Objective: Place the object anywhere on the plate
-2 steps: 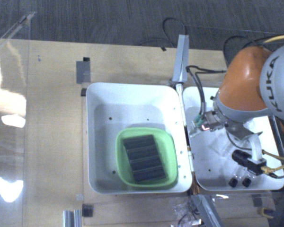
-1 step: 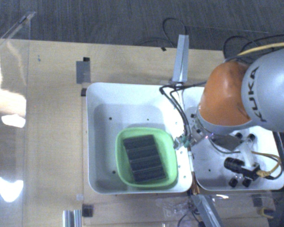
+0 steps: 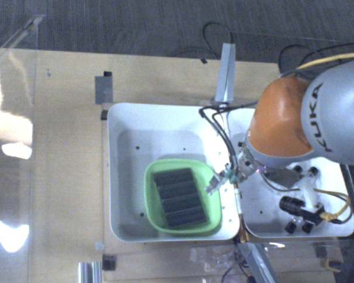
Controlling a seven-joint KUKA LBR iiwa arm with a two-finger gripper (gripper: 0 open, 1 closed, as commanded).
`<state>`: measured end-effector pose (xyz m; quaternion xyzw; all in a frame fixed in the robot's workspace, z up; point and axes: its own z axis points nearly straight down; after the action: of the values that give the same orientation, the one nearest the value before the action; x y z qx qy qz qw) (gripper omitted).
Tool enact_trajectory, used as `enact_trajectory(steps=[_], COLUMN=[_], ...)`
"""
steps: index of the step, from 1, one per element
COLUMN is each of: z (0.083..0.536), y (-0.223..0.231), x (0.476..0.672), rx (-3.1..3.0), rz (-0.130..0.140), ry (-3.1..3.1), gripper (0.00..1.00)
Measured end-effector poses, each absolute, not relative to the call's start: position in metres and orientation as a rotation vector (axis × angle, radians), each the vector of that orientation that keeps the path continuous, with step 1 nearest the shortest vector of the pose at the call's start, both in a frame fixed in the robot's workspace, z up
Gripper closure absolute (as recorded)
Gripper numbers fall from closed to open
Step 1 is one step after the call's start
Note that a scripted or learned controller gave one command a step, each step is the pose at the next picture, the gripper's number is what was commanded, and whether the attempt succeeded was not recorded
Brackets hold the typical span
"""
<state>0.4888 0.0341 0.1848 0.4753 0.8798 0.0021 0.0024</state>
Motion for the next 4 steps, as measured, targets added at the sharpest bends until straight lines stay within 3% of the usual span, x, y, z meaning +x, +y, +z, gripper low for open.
enact_trajectory(steps=[1,2,3,4], z=[0.196,0.196,0.207,0.207], y=[0.035,0.035,0.035,0.035], x=[0.491,0.491,0.494,0.494], rx=[1.487,1.487,1.484,1.484], rz=[0.014,0.014,0.02,0.02], ry=[2.756,2.756,2.751,2.751], gripper=[1.0,0.0,1.0,0.0])
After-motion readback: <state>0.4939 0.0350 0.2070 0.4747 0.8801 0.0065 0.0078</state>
